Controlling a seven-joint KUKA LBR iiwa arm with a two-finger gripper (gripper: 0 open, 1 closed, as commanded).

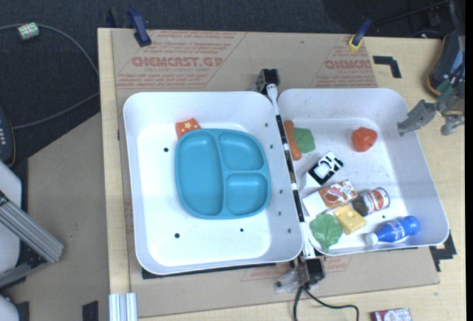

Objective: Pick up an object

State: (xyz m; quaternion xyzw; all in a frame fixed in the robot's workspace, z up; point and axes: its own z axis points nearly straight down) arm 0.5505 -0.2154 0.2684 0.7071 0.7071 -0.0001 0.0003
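My gripper (432,122) hangs at the right bin's (414,164) far right rim, open, with nothing between its fingers. In that bin lie a red tomato (363,138), a green piece (303,140) next to an orange stick (291,139), a black-and-white object (325,168), a red-labelled can (372,200), a flat red-and-white packet (337,194), a yellow block (349,220), a green leafy piece (325,230) and a blue bottle (393,229). The tomato lies left of the gripper, apart from it.
The left bin (148,164) holds a blue divided plate (221,172) with a small red-and-yellow item (188,126) behind it. A black clip (269,80) sits where the bins meet at the back. Blue clamps (137,26) grip the board's far edge.
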